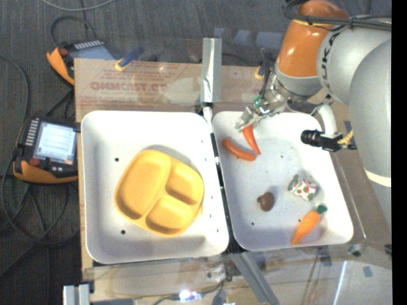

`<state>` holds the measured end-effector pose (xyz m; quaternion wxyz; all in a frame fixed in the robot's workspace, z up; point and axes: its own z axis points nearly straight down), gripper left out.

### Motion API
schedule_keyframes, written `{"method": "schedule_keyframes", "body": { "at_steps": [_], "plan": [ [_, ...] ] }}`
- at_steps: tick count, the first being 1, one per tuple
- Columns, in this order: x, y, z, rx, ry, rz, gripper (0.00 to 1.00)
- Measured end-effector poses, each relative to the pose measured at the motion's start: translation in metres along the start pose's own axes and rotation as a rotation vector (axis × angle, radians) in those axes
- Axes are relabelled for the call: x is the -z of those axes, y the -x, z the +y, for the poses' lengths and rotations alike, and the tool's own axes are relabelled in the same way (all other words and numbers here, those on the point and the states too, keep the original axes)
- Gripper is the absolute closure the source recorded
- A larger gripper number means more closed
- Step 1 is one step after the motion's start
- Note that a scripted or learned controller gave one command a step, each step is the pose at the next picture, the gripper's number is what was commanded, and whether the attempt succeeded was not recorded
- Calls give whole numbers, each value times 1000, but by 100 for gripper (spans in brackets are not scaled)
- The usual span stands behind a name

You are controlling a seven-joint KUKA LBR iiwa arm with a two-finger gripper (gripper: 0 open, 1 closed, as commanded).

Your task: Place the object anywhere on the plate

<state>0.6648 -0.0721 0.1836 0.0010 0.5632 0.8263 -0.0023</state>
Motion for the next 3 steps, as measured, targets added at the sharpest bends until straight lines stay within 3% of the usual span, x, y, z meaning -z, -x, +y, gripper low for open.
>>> {"method": "schedule_keyframes", "body": {
  "at_steps": [1,2,3],
  "plan": [
    [0,-92,8,135,2,5,100],
    [16,-171,0,233,2,5,100],
    [16,-170,0,233,1,6,0]
  ]
}}
